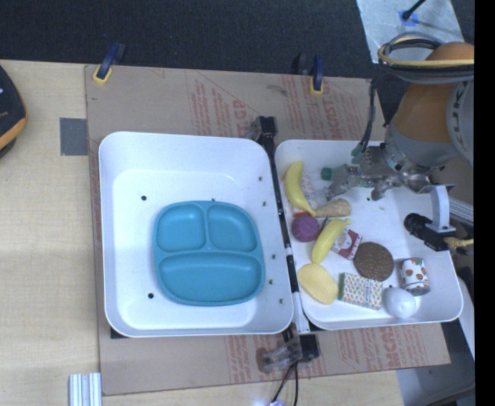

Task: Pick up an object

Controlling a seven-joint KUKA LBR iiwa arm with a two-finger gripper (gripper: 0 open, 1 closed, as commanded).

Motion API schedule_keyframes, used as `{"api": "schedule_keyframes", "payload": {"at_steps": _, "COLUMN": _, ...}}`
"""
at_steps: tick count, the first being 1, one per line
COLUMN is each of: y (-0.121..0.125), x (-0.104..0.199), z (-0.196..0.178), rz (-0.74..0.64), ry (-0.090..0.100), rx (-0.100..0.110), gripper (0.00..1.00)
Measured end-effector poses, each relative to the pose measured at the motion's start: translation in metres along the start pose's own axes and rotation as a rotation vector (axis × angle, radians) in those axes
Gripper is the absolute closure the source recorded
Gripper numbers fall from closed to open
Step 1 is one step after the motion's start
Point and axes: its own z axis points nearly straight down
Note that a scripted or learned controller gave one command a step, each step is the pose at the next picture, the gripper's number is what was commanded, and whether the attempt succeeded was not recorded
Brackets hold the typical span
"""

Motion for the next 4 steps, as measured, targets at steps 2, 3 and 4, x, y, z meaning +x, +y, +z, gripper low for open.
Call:
{"api": "schedule_keyframes", "payload": {"at_steps": 2, "y": -0.061, "x": 0.022, "z": 0.041, "rz": 0.011, "ry": -0.011, "rx": -0.013, "gripper": 1.00}}
{"api": "schedule_keyframes", "payload": {"at_steps": 3, "y": -0.050, "x": 0.078, "z": -0.089, "rz": 0.003, "ry": -0.003, "rx": -0.023, "gripper": 1.00}}
{"api": "schedule_keyframes", "payload": {"at_steps": 4, "y": -0.049, "x": 0.109, "z": -0.077, "rz": 0.005, "ry": -0.003, "rx": -0.007, "gripper": 1.00}}
